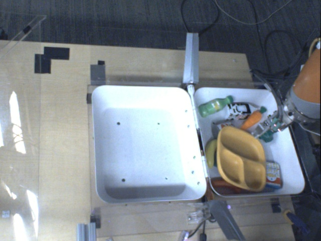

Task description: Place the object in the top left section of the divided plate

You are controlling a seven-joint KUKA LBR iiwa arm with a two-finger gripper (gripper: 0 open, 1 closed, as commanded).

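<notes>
A yellow divided plate [242, 157] lies tilted in the right bin [296, 177], resting on other items. My gripper [269, 125] hangs low at the bin's right side, just above and right of the plate, close to an orange carrot [252, 119] and a teal piece [268, 135]. A green bottle [215, 106] lies at the bin's back. The carrot's tip sits near the fingers, but nothing can be seen held between them.
The left bin [143, 142] is a wide white tray. In the right bin are also a black-and-white item [238, 109], a yellow-green fruit [211, 151] left of the plate, a small box [273, 174] and a dark red thing [226, 186] under the plate.
</notes>
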